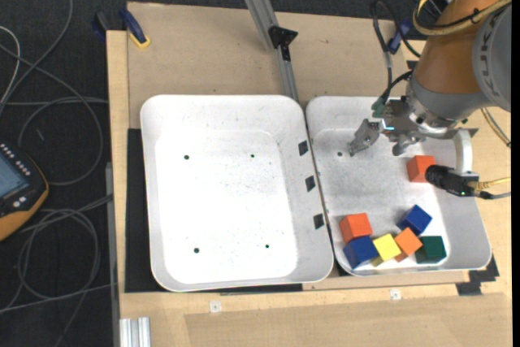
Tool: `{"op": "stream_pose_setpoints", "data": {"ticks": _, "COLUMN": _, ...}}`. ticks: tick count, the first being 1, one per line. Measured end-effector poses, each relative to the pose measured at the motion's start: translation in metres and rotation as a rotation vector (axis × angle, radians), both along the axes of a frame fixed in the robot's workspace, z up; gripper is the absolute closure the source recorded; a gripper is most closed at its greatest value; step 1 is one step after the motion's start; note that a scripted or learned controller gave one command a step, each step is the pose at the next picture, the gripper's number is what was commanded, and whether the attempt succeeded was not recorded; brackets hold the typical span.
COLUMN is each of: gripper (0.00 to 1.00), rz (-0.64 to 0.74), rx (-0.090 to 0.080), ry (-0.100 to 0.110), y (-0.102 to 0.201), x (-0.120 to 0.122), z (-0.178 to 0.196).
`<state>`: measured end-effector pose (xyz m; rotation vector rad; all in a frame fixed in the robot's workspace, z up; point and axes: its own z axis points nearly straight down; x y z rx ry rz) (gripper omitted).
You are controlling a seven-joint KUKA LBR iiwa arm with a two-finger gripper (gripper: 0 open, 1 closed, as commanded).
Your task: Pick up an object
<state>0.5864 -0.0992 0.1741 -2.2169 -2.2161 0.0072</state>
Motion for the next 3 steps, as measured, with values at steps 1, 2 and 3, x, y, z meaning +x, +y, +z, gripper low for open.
{"op": "stream_pose_setpoints", "data": {"ticks": 1, "gripper": 0.0, "rz": 0.0, "rx": 0.0, "ry": -0.001, "y": 0.007, "x": 0.001, "z": -0.045}}
{"op": "stream_pose_setpoints", "data": {"ticks": 2, "gripper": 1.0, "rz": 0.0, "rx": 0.0, "ry": -0.01, "y": 0.007, "x": 0.003, "z": -0.031}}
{"op": "stream_pose_setpoints", "data": {"ticks": 3, "gripper": 1.0, "rz": 0.001, "rx": -0.003, "ry": -0.014, "y": 0.001, "x": 0.004, "z": 0.015}}
